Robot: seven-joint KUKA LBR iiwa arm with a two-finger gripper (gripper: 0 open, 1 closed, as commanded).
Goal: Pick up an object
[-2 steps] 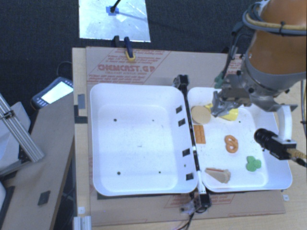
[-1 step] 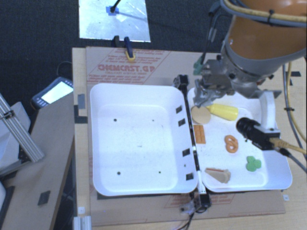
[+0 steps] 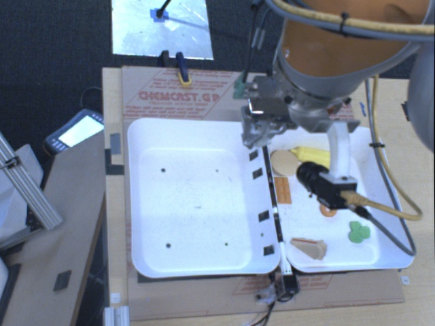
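The right bin [image 3: 380, 182] holds several small items: a yellow piece [image 3: 314, 155], a tan round disc [image 3: 281, 162], an orange flat tag [image 3: 283, 191], a small orange piece [image 3: 328, 212], a green lumpy toy [image 3: 359, 232] and a tan wedge [image 3: 309, 248]. My gripper [image 3: 259, 133] hangs over the far end of the divider between the bins, just left of the tan disc. Nothing shows in its grasp. The arm's big orange and grey body covers the right bin's far part.
The left bin [image 3: 194, 202] lies beside the right one, with black clips [image 3: 264, 216] along the shared rim. A black module with a yellow cable [image 3: 327, 186] hangs from the arm above the right bin. A foil sheet [image 3: 162, 19] lies behind the bins.
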